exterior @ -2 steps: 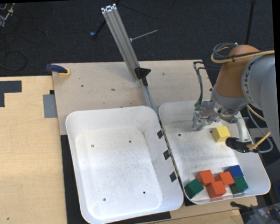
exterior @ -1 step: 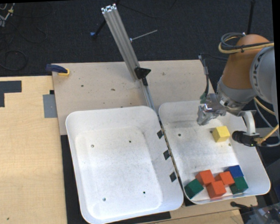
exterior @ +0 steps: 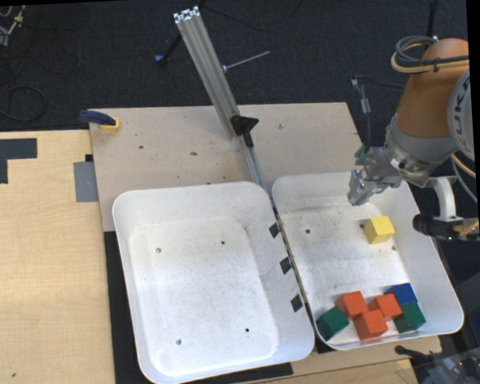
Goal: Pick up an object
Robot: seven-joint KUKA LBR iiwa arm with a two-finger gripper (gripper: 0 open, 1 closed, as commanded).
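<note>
A yellow block [exterior: 379, 230] lies alone in the right bin [exterior: 332, 246], toward its right side. At that bin's front right corner sits a tight cluster: several orange blocks [exterior: 369, 311], a green block [exterior: 332, 323], a blue block [exterior: 403, 293] and a dark green block [exterior: 410, 319]. My gripper [exterior: 360, 189] hangs over the back of the right bin, up and to the left of the yellow block, clear of it. Nothing shows between its fingers.
The left bin [exterior: 201, 279] lies beside the right one, with black clips [exterior: 285, 265] along the shared edge. A slanted aluminium bar [exterior: 213, 75] rises behind the bins. A blue and yellow clamp [exterior: 99, 119] sits at the board's back left corner.
</note>
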